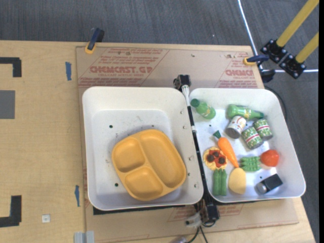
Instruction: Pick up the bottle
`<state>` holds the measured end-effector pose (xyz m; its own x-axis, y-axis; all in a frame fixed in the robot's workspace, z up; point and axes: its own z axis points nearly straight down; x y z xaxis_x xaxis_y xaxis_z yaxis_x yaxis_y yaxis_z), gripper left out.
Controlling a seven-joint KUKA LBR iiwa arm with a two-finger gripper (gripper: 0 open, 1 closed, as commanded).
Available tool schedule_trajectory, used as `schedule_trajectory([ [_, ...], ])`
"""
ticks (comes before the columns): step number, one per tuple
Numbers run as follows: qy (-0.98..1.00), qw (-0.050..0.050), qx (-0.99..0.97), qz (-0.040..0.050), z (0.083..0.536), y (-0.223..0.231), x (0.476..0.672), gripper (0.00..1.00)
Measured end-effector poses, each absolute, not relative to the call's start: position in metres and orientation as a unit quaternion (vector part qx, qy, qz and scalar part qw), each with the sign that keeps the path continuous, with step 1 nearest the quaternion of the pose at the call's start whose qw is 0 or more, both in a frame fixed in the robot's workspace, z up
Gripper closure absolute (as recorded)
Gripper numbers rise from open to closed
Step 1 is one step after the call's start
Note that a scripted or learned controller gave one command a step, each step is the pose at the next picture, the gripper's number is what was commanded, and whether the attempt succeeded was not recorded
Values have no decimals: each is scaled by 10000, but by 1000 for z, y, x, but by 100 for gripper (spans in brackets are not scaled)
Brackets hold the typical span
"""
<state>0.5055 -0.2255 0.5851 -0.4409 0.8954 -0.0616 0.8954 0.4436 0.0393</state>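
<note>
A small light-green bottle (203, 109) with a darker green cap lies at the back left corner of the right bin (292, 158), close to the divider between the bins. A darker green bottle-shaped item (245, 111) lies on its side a little to its right, along the bin's back wall. Nothing rests on top of either one.
The right bin also holds three cans (251, 137), a carrot (228, 151), a red tomato (270, 157), a yellow fruit (237, 180), green vegetables (219, 181) and a dark block (268, 184). A yellow divided plate (148, 164) lies in the left bin (101, 101).
</note>
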Motion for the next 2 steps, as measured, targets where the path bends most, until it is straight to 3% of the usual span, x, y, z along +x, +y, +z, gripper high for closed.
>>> schedule_trajectory([
  [1,8489,363,5274,4,585,-225,506,0],
  [2,8490,401,5268,4,596,-225,506,100],
])
